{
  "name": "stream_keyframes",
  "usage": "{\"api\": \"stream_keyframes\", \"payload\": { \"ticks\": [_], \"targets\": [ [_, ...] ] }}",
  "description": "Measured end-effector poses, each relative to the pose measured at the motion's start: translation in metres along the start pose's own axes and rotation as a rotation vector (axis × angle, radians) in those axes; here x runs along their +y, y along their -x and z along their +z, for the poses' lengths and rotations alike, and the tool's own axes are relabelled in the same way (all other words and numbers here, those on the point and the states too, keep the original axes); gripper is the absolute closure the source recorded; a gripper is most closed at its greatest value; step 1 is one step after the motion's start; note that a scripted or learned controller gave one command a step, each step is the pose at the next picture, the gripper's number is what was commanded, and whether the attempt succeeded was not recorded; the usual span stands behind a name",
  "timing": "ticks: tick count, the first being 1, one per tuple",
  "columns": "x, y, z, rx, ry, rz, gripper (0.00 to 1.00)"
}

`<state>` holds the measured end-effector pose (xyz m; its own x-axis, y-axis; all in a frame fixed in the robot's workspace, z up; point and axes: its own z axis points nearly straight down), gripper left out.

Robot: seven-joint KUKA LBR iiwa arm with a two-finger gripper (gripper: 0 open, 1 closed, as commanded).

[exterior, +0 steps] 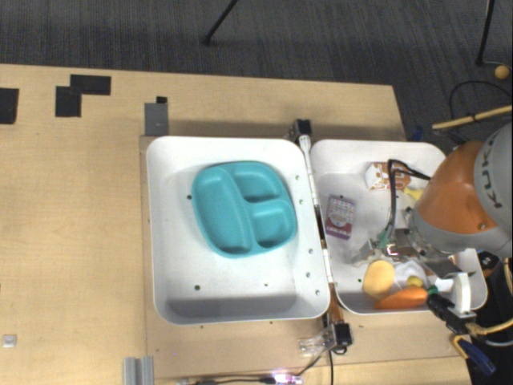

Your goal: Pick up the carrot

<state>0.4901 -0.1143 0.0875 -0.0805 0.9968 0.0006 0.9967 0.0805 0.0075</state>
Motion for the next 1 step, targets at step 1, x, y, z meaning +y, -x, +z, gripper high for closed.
{"api": "stream_keyframes", "payload": {
  "ticks": [1],
  "targets": [
    [0.0021, -0.0091, -0.0004, -0.005, 0.004, -0.323, 0.00]
  ]
}}
